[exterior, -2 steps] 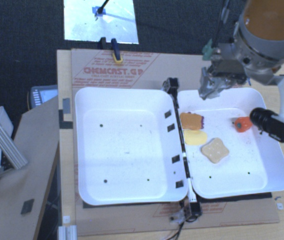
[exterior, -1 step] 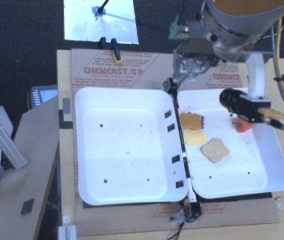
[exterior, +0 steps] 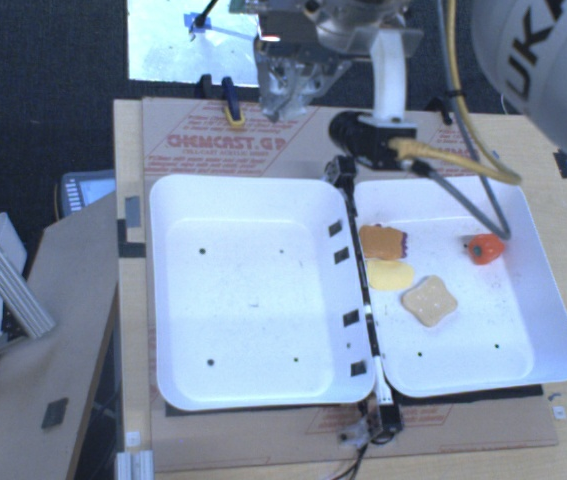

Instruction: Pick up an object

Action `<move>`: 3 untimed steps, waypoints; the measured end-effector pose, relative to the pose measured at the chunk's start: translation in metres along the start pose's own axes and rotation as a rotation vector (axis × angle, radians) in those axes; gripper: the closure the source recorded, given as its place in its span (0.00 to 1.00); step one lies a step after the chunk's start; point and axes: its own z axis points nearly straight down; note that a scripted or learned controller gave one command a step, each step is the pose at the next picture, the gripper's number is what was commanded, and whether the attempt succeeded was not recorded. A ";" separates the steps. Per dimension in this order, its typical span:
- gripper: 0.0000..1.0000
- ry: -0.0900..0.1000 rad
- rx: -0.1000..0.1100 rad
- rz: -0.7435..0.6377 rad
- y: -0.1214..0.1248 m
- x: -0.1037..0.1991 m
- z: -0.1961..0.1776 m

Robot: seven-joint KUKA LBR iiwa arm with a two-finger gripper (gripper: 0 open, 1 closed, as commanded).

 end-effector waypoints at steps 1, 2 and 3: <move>1.00 -0.002 0.001 0.010 0.021 -0.003 -0.001; 0.00 -0.002 0.001 0.008 0.020 -0.003 -0.001; 1.00 -0.001 -0.001 0.005 0.020 -0.003 -0.012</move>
